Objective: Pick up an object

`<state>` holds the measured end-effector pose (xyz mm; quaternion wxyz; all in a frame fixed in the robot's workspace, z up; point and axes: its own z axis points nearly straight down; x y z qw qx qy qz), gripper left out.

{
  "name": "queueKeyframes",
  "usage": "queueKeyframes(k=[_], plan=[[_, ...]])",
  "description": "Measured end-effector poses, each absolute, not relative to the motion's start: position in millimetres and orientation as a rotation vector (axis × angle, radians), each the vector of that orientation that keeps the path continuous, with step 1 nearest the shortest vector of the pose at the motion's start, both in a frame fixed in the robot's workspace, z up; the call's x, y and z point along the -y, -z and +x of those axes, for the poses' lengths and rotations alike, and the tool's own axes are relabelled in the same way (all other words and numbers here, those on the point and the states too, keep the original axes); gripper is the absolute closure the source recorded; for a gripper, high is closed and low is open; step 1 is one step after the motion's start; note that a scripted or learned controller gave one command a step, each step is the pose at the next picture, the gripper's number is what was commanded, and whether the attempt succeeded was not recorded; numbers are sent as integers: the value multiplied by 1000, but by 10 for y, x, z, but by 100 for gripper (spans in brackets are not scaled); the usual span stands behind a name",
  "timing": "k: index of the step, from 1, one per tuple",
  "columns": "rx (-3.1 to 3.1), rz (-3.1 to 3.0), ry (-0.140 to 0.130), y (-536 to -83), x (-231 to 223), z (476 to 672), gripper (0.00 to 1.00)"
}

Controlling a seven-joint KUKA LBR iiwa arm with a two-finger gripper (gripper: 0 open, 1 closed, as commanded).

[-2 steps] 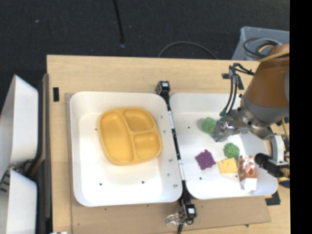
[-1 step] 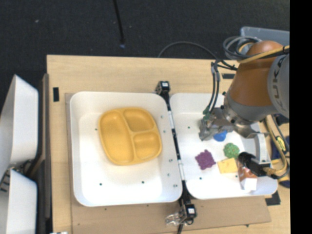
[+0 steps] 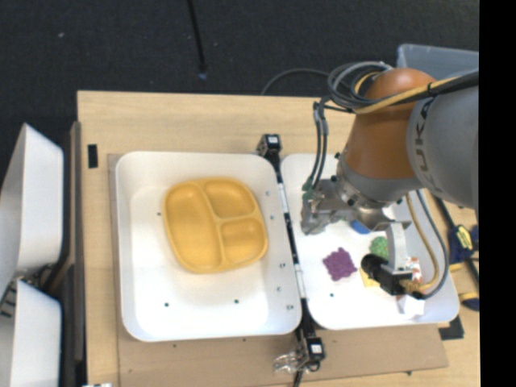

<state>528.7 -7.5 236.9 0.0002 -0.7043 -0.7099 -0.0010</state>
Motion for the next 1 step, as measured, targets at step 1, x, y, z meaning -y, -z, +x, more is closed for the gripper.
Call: queueKeyframes(k=[1], plan=[[2228, -2215, 0, -2299, -367, 5137, 100]])
